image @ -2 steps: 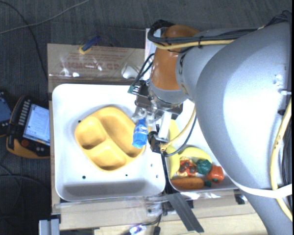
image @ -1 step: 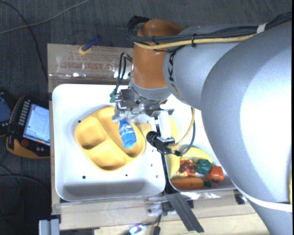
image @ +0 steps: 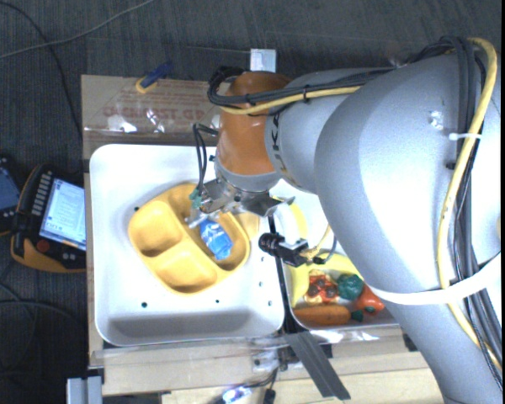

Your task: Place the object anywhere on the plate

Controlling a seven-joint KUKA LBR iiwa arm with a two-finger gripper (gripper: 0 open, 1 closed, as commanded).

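The pincer (image: 209, 211) hangs over the yellow divided plate (image: 164, 234) in the left bin (image: 118, 310). A blue object (image: 217, 241) lies on the plate's right compartment, just at five o'clock of the pincer; whether the pincer grips it, I cannot tell.

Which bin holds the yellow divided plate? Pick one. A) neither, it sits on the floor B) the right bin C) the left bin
C: the yellow plate lies inside the left bin, with a blue object on its right side beneath the gripper.
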